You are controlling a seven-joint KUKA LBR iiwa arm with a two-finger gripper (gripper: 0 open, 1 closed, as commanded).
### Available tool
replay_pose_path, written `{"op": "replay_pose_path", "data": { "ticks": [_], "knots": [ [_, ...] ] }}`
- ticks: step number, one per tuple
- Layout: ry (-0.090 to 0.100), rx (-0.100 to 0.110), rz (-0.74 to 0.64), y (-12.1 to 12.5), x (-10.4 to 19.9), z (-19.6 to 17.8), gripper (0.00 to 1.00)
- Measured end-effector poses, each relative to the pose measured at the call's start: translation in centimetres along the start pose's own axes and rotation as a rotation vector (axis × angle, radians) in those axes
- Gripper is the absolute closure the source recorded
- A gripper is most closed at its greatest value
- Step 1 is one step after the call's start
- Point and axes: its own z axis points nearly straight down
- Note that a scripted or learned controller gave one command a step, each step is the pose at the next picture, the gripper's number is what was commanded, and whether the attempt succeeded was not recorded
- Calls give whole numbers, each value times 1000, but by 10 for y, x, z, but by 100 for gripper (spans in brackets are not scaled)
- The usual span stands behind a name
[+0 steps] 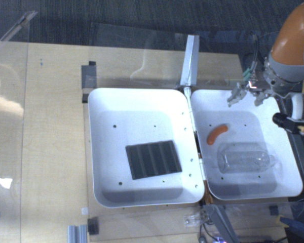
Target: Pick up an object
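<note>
Hovering over the back edge of the right bin, the jaws look spread, two thin fingers splayed apart with nothing between them. They hang well back from anything worth grabbing, so whatever comes next has to cover ground first.

My worry is the clear bottle. It lies on its side toward the front of that bin, and being round and see-through it could roll off under a finger or simply be misjudged; a descent aimed at its curved top would likely slide to one side. The sausage looks the easier pick, but it sits just behind the bottle near the bin's left wall, so a wide-open approach could bump the wall or nudge the bottle instead. It is also thin and curved, and jaws closing across the wrong axis might pinch air.

To look at, the sausage is a short orange-red curl, smooth and glossy. The bottle is pale and almost vanishes against the white floor.

Over in the left bin, a dark ribbed panel lies flat near the front, too low to grip easily.
</note>
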Motion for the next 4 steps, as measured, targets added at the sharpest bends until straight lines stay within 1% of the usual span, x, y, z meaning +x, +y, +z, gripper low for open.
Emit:
{"op": "replay_pose_path", "data": {
  "ticks": [1,2,3,4],
  "knots": [
    [0,1,-175,-39,35,110,0],
    [-1,-7,-176,-37,35,98,100],
    [-1,-7,-176,-37,35,98,0],
    [-1,-8,-185,-31,39,131,0]
  ]
}}
